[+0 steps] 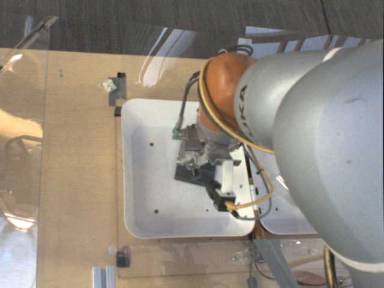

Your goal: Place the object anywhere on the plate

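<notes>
A: Where is the grey arm with the orange band (225, 86)?

B: It reaches in from the right and hangs low over the shallow white plastic bin (141, 179) on the left. Its gripper (193, 161) sits at the middle of that bin.

A: And the object?

B: A dark, flat, angular piece (191, 174) lies on the bin floor directly beneath the gripper, partly covered by it.

A: Is it clamped?

B: Cannot tell; the wrist hides that. The second white bin (282, 224) peeks out under the arm.
</notes>
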